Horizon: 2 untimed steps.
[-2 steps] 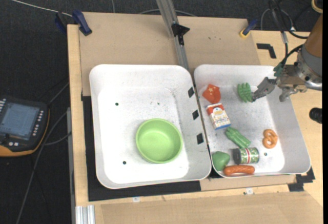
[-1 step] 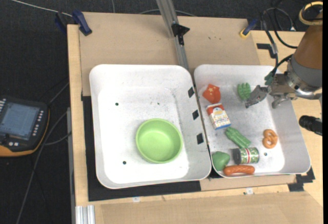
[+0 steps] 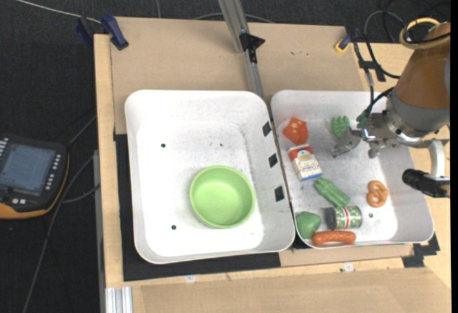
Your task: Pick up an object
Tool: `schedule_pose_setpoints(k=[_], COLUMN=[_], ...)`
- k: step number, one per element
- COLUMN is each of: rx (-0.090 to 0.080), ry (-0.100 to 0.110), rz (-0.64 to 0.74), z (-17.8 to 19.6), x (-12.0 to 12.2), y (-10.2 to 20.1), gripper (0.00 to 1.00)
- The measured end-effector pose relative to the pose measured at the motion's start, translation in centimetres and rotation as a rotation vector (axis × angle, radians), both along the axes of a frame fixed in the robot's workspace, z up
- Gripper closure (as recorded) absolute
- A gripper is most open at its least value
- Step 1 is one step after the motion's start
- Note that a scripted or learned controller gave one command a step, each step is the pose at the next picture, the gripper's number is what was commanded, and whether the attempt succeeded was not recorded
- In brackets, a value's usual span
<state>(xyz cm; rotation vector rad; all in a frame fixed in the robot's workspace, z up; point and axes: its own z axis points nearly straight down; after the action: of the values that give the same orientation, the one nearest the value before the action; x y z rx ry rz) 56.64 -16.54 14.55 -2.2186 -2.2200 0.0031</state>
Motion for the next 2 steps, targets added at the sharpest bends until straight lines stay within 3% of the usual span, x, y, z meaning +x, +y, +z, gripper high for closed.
schedule_pose_setpoints(k=[1, 2], rx=[0.000, -0.001], ry=[0.001, -0.005], rz=[0.000, 0.000], z=[-5.2, -3.9], x=[-0.1, 0.1], y=[0.0, 0.0], gripper=[0.00, 1.00])
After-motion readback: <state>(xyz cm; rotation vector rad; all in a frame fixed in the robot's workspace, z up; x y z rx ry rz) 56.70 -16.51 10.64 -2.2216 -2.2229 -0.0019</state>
